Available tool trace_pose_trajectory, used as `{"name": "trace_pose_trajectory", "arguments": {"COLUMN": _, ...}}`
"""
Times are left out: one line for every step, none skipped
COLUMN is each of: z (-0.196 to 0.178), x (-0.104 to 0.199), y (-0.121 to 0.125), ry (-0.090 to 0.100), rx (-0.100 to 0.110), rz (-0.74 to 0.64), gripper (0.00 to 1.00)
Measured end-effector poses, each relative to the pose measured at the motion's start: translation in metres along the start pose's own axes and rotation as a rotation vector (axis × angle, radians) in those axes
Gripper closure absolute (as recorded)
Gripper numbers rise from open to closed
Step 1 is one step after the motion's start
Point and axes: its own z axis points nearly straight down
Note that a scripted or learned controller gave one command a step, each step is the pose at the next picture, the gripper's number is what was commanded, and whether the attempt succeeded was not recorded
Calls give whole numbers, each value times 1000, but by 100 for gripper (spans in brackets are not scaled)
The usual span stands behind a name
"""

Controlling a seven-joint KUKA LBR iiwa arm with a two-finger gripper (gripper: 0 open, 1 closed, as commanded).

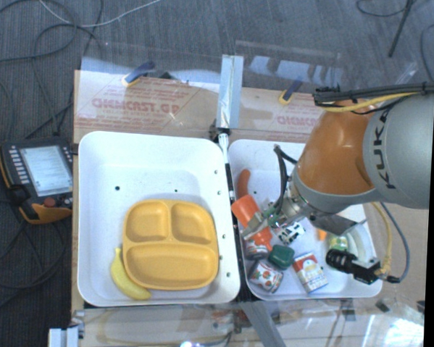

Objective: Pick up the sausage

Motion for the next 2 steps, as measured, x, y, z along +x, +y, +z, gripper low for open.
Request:
{"name": "trace_pose_trajectory", "arguments": {"z": -93, "x": 13, "y": 59, "ry": -4, "rx": -1, "rz": -223, "gripper": 100}}
{"name": "trace_pose_trajectory", "arguments": {"z": -77, "x": 61, "y": 46, "ry": -2, "rx": -1, "rz": -431, "gripper": 100}}
